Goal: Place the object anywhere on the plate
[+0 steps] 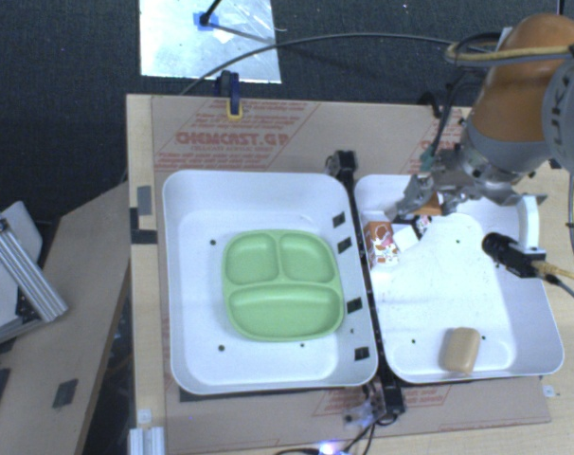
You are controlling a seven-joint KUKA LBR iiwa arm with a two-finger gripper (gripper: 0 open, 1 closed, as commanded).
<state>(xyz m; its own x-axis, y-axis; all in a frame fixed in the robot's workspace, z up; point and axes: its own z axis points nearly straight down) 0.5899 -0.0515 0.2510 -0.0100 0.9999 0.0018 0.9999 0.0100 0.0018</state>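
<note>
- Camera view is showing two white bins side by side: the left bin point(188, 282) is holding a green plate point(283, 284) with three compartments, and the right bin point(514, 325) is holding the loose objects.
- Arm point(524, 93) is reaching in from the upper right of the frame, and its gripper point(421, 199) is hanging over the upper left part of the right bin.
- Tool state: whether the gripper is spread or pressed together cannot be told, since the tip is lying in a dark, cluttered patch.
- Likely task object: a small red-and-white packet point(383, 243) is lying just below and left of the gripper, close to the wall between the bins. Contact between the two cannot be confirmed.
- A tan block point(460, 349) is resting at the lower right of the same bin, well apart from the gripper.
- Step in hand, as a judgement: the pick is being attempted or approached; nothing is lying on the plate yet.
- Next move, as a judgement: it is calling for a secure pinch on the packet, a lift clear of the dividing wall, then travel toward the left of the frame and a release over any compartment.
- Hard to make out: the packet's print is blurring, and the arm's upper body is running off the right edge.
</note>
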